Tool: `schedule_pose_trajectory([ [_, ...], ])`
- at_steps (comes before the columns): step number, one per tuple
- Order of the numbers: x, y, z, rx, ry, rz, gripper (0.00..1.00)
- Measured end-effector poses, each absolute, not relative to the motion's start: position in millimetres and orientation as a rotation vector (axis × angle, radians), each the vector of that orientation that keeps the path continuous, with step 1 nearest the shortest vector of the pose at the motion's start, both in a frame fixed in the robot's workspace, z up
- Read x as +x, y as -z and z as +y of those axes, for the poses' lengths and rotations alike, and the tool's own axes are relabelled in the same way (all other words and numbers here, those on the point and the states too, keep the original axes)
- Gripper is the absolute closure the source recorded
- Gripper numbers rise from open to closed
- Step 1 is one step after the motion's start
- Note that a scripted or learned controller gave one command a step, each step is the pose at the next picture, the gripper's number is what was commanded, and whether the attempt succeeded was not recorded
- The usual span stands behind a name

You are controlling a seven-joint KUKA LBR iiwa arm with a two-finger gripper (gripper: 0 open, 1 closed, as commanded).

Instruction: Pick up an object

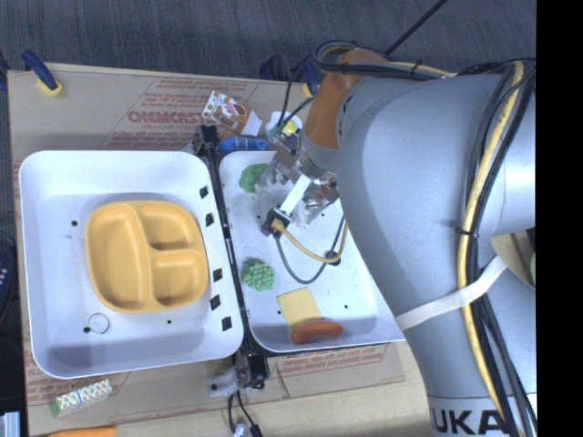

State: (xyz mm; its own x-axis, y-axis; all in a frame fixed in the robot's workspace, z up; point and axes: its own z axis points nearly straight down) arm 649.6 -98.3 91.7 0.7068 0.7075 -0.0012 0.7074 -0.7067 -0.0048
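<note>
- Arm: the grey KUKA arm enters from the right of the frame, with its orange band at upper centre. The gripper (pixel 279 177) sits over the upper end of the right bin (pixel 364 309). Whether it is wide or narrow cannot be told, and nothing is visibly held.
- Nearest object: a green leafy piece (pixel 252 177), crinkled and irregular, lies in the upper left corner of the right bin, just beside the gripper on its left. It has no clear long axis.
- Other contents of the right bin:
  - A green ball (pixel 258 274), round with a bumpy surface, lies near the left wall at mid-height.
  - A pale yellow slab (pixel 298 305), flat, smooth and roughly square, lies in the lower part of the bin.
  - An orange sausage-shaped piece (pixel 316 331), smooth with rounded ends, lies just below the slab. Its long axis runs about left to right, along the bin's lower wall.
- Left bin (pixel 36 244): smooth white plastic, holding a yellow three-compartment tray (pixel 137 289) with rounded corners.
- Surroundings: the cardboard-covered desk (pixel 137 116) carries a small printed carton (pixel 223 109) above the gap between the bins.
</note>
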Motion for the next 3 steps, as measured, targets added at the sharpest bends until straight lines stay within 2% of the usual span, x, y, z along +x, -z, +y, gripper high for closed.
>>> schedule_pose_trajectory([
  [1,645.5,-91.2,-97.0,-2.921,-0.01,-1.139,0.0],
  [2,570.3,-91.4,-94.6,-3.039,-0.009,-0.779,0.0],
  [3,627.8,-97.3,-98.5,-2.951,-0.004,-1.066,0.0],
])
